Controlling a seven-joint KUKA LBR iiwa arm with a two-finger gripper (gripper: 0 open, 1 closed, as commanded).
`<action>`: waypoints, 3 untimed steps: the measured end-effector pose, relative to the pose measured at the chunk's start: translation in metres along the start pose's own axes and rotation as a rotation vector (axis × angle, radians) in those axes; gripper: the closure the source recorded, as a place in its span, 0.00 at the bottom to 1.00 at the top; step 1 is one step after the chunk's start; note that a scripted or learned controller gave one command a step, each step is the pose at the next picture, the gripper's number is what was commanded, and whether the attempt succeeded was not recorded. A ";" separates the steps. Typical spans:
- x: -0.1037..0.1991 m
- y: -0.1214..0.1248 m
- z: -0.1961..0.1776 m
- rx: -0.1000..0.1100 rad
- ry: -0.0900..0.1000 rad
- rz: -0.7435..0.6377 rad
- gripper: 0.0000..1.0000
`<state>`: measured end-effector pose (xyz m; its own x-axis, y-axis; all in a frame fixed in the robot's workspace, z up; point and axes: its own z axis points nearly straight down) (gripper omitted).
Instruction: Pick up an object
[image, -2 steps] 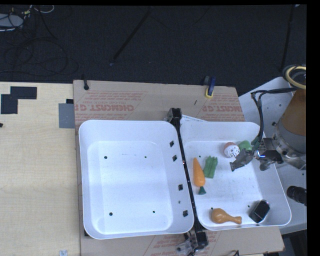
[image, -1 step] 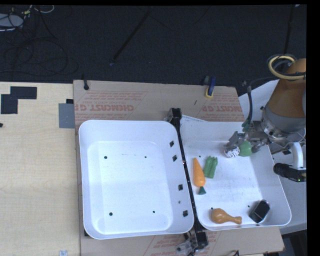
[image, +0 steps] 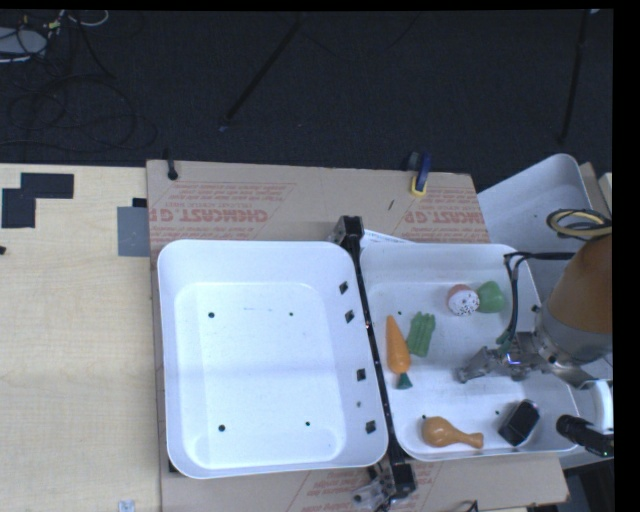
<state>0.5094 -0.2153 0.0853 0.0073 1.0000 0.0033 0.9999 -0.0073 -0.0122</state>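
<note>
The right bin (image: 440, 270) holds several small items. An orange carrot (image: 398, 345) lies near its left wall with a green ridged piece (image: 421, 333) beside it. A white and red ball (image: 462, 300) and a green lump (image: 491, 297) sit toward the back. A tan gourd-shaped toy (image: 450, 432) and a black block (image: 519, 422) rest near the front wall. My gripper (image: 478, 367) hangs low over the bin's floor, right of the carrot, above the gourd toy and clear of both. Nothing shows in its grasp.
The left bin (image: 170, 300) stands beside the right one, with a black divider (image: 365, 340) between them. Both sit on a cardboard sheet (image: 300, 205) with a blue clamp (image: 420, 175) at its back edge. The arm's body (image: 585, 300) covers the right bin's right side.
</note>
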 end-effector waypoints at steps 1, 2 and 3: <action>0.000 0.004 -0.015 -0.008 -0.001 0.002 1.00; 0.085 -0.026 -0.002 -0.013 -0.003 -0.010 1.00; 0.129 0.002 -0.099 -0.020 -0.003 -0.014 1.00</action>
<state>0.5139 -0.0870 0.1851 -0.0064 1.0000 0.0006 1.0000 0.0064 0.0076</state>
